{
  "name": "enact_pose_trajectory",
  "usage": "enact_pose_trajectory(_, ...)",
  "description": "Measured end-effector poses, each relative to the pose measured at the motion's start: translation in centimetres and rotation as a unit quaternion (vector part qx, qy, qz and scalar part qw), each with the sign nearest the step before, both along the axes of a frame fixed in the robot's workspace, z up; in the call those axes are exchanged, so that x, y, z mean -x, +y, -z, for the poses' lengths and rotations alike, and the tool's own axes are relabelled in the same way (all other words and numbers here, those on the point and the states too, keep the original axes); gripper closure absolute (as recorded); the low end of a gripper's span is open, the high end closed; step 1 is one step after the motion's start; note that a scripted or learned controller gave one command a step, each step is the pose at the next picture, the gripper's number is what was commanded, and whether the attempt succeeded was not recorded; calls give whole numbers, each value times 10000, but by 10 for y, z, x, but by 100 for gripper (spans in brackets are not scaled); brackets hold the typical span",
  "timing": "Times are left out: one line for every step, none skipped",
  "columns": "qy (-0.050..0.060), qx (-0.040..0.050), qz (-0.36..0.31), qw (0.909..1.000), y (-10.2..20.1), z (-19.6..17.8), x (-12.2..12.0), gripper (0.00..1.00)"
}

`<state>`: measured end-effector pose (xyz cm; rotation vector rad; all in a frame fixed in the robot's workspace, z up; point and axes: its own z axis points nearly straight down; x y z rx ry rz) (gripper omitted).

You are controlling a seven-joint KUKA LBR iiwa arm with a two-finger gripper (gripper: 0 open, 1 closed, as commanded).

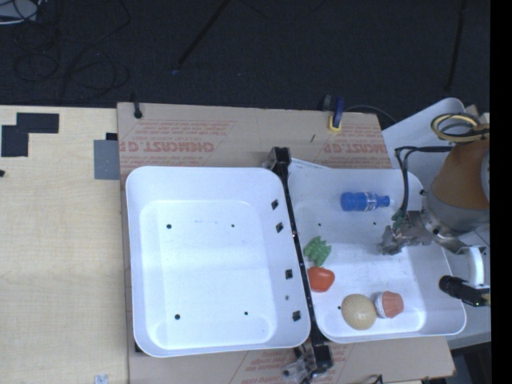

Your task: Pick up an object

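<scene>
Camera view, right bin [436,314]: blue bottle [364,202] lying on its side near the far wall, green leafy piece [318,250] and red item [321,279] by the divider, pale round object [359,311] touching an orange-capped one [390,303] at the near edge. Gripper [394,242] low at the right side — state impossible to tell, nothing visibly held.

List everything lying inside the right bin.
The right bin holds a blue bottle, a green piece, a red piece, a yellowish ball and a small orange-and-white piece. The tool reaches in, covering the floor beneath it.
</scene>
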<state>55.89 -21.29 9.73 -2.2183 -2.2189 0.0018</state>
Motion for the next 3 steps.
enact_pose_trajectory(1, -14, -26, 10000, 78, -24, 24, 100)
enact_pose_trajectory(12, -4, 4, 10000, 74, -32, 24, 100)
enact_pose_trajectory(22, -7, 20, 10000, 72, -42, 24, 100)
